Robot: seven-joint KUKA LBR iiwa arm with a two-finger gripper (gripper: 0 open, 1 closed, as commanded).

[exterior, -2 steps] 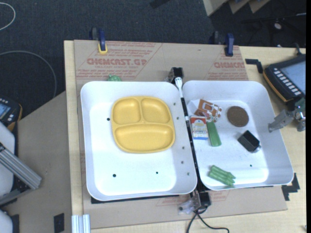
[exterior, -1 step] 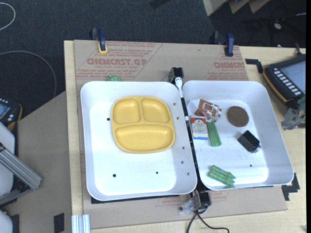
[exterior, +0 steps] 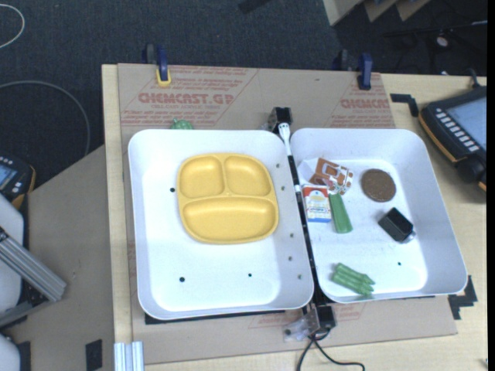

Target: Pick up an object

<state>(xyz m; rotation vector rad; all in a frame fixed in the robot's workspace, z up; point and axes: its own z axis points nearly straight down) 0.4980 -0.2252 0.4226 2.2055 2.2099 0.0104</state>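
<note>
Across the right bin [exterior: 433,207] the candidates are spread: a brown disc [exterior: 379,185], a black block [exterior: 396,225], a green marker [exterior: 341,215], a small red-and-white packet [exterior: 316,205] and a green bundle [exterior: 353,279]. The disc or block, lying apart, would best be approached from straight above. The state of the hand cannot be told. A yellow divided tray [exterior: 227,197] is held in the left bin [exterior: 155,269]. Both bins are carried on a cardboard-covered surface [exterior: 224,91] above dark carpet [exterior: 93,22].

I see a yellow tray [exterior: 227,197], brown disc [exterior: 379,185], black block [exterior: 396,225], green bundle [exterior: 353,279], white bins [exterior: 155,230].
</note>
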